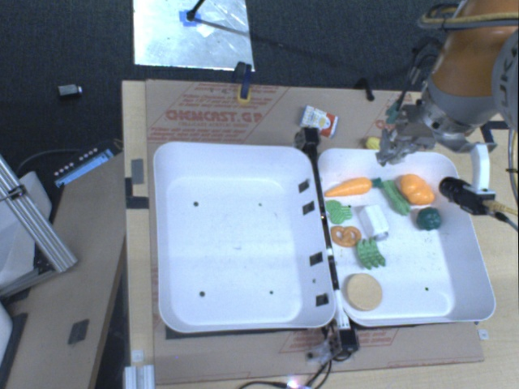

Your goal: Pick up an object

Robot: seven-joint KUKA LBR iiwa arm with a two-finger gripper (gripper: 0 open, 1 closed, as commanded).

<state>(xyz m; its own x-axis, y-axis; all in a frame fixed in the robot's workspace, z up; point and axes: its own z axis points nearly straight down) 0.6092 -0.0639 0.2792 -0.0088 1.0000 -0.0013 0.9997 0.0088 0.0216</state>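
Hovering over the far rim of the right bin [466,254], hand [392,154] points down; can't tell its state, nothing seen held. Carrot [349,188], orange pepper [416,188], green ball [428,218], pretzel [345,236], white block [375,220] and round cookie [364,291] lie in that bin. Left bin [235,233] beside it.

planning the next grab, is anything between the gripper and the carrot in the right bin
Nothing visible blocks it. The gripper hangs over the right bin's far edge, and the carrot lies in the open just toward the left bin. A green stick lies beside it, not across it.
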